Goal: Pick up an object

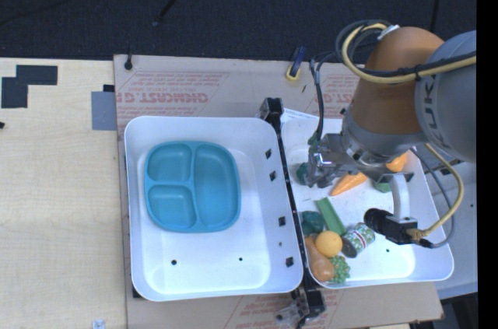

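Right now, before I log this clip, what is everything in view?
left bin: one, white, view's left
right bin: one, white, view's right
plate: one, blue, divided, in left bin
carrot: one, orange, right bin, beside gripper
stick: one, green, right bin, below carrot
ball: one, yellow-orange, right bin, near front
can: one, greenish, right of ball
orange piece: one, right bin, at arm's edge
cardboard: one sheet, brown, under both bins
clamp: one, blue and yellow, cardboard's far edge
arm: one, grey and orange, over right bin
gripper: one, metal, low in right bin
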Controlling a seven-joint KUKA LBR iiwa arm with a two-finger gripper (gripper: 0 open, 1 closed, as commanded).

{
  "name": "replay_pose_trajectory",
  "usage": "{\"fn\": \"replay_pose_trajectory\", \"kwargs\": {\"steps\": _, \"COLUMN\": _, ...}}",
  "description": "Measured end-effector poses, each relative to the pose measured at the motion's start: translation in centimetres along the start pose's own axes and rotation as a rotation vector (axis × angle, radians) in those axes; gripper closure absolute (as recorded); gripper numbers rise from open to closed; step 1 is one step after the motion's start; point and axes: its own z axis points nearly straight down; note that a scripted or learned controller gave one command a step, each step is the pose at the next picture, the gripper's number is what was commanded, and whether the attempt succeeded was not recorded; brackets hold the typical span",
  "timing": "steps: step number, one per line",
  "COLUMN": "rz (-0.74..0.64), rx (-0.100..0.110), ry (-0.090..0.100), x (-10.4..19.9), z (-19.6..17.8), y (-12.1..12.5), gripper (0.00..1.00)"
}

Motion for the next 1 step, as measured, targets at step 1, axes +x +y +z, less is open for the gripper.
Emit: {"fn": "replay_pose_trajectory", "kwargs": {"steps": 1, "rz": 0.004, "rx": 0.004, "ry": -0.001, "x": -0.84, "z": 1.83, "y": 0.63, "gripper": 1.0}}
